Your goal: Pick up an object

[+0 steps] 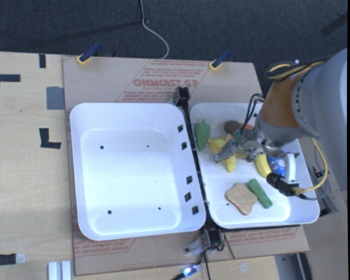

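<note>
bins point(81, 127): glossy white plastic | bench point(23, 156): matt wood | board point(157, 83): probably cardboard

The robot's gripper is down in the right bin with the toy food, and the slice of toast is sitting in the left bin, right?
Not quite. The camera view shows the slice of toast in the right bin, beside a green piece, not in the left bin. The rest holds: the gripper is down in the right bin among the toy food.

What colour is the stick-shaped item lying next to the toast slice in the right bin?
Green, seen clearly in the camera view, touching the tan toast slice.
</note>
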You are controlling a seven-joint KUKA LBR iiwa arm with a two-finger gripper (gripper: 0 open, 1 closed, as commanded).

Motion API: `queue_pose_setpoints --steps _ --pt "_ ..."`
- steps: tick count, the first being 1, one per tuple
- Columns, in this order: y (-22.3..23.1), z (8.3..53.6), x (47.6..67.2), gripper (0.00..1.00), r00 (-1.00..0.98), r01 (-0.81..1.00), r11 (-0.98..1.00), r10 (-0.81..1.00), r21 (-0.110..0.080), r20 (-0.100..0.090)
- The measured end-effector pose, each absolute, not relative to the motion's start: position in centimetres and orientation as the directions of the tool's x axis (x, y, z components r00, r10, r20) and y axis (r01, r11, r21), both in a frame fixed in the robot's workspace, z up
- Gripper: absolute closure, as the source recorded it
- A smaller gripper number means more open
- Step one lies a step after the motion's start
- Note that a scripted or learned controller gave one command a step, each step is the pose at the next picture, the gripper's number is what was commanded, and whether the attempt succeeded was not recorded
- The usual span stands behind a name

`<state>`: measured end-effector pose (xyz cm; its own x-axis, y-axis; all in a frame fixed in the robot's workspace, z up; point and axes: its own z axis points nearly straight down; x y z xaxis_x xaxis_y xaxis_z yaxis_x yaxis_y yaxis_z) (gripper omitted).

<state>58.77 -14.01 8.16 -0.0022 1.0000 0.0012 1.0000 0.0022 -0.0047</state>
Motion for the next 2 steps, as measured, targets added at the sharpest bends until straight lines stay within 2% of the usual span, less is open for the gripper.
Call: queue_pose_setpoints --steps 1,2 --pt "-14.0 8.9 58.7 1.0 -0.002 1.0 0.002 1.0 -0.007 0.001" --pt "-5.0 18.7 60.3 1.0 -0.011 1.0 0.011 1.0 0.003 0.003"
